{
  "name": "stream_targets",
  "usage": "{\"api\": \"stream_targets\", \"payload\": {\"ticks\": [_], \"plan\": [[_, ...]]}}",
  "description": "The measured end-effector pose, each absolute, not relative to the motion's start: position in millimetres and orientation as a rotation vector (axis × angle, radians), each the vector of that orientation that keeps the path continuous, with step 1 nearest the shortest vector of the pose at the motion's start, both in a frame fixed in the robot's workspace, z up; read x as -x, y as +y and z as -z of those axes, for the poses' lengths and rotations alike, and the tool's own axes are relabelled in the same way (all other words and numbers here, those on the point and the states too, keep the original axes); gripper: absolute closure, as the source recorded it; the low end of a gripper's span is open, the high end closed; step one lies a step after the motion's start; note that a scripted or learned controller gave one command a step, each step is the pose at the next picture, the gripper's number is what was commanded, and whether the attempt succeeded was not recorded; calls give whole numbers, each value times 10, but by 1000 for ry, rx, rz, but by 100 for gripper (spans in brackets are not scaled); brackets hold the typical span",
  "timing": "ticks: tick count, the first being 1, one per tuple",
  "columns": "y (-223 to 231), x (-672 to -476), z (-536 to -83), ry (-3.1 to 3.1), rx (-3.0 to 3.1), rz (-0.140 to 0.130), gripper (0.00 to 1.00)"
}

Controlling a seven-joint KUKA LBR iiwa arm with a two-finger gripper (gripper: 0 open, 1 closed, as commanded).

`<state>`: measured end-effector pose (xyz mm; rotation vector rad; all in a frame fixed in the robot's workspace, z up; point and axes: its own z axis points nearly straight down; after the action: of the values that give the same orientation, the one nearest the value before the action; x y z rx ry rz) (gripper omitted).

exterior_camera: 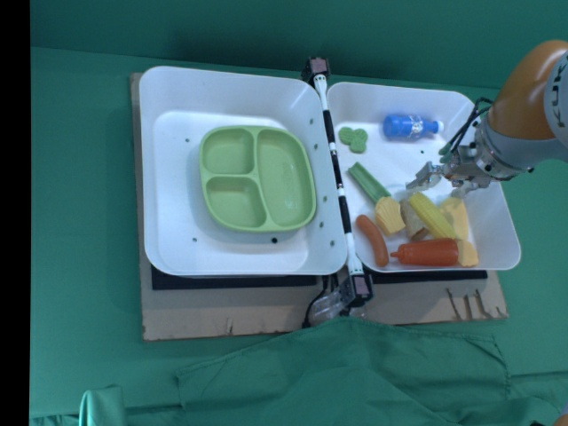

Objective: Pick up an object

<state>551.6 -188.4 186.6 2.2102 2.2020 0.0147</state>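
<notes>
Two white bins are seen from above on a green bench. A green divided plate (257,177) is held in the left bin (169,105). In the right bin (497,238), toy food is clustered near the front: a corn cob (431,216), a sausage (372,240), a red bottle (428,253). A blue bottle (409,126) is set apart at the back. The gripper (435,177) is positioned just above the corn cob; nothing is seen between its fingers, which appear slightly parted.
</notes>
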Motion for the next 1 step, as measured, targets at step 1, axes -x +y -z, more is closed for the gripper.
{"api": "stream_targets", "payload": {"ticks": [1], "plan": [[-1880,-6293,-1847,2210,-2211,-9,0]]}}
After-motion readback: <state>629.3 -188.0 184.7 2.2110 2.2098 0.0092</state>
